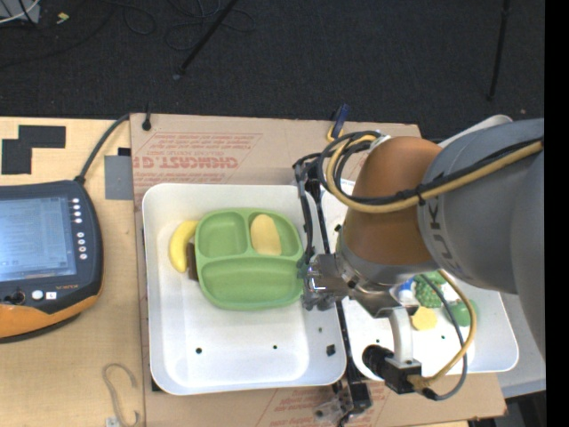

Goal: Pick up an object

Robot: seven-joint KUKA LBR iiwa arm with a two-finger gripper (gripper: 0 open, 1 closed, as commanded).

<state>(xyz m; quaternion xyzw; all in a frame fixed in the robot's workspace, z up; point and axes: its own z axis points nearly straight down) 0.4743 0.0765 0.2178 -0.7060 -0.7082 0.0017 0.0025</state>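
Looming closest to my lens, the grey arm with its orange band [391, 207] covers the right bin [498, 354], and the gripper [316, 283] sits at the divider, touching the right rim of the green divided plate [249, 261]. That plate lies in the left bin [231, 363], at nine o'clock from the gripper, long axis three-to-nine, with a yellow banana [181, 245] against its nine o'clock edge. Whether the hand is clenched or released I cannot tell.

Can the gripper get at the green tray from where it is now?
Probably yes. The gripper sits right at the green tray's right edge in the left bin, and nothing lies between them.
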